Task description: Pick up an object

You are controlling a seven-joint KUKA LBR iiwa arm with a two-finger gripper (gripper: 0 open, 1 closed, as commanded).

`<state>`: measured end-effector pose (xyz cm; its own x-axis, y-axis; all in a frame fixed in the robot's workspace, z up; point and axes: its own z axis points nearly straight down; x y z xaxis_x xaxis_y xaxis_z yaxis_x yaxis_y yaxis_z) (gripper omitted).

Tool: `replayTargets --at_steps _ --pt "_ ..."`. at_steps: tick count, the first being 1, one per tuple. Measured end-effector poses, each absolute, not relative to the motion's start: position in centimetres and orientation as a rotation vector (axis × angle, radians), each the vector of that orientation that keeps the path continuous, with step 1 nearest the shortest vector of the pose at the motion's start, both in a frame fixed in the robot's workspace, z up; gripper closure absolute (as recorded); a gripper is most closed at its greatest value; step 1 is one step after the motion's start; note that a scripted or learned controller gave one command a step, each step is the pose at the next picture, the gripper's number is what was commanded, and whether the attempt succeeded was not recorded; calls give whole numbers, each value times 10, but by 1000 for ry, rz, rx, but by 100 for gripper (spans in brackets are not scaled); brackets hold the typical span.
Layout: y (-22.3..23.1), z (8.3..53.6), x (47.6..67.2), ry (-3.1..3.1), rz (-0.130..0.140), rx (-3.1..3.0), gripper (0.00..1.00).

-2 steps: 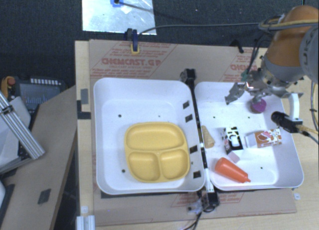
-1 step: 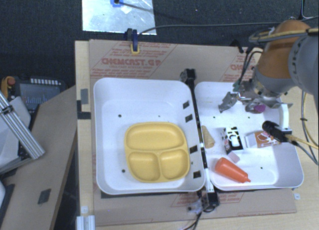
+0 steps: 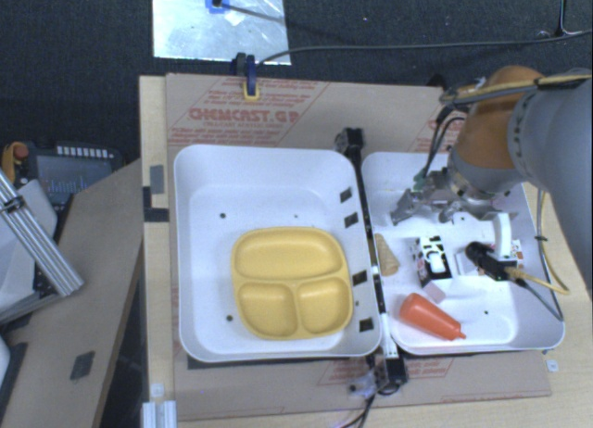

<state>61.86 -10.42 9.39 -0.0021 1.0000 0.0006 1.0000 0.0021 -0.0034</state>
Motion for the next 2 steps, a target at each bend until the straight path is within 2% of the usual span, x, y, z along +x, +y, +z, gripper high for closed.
replayTargets --at_steps 1,2 --pt "-105 108 621 -2224 -3 -2223 100" --pt "-107 164 613 -2224 -6 -2226 100"
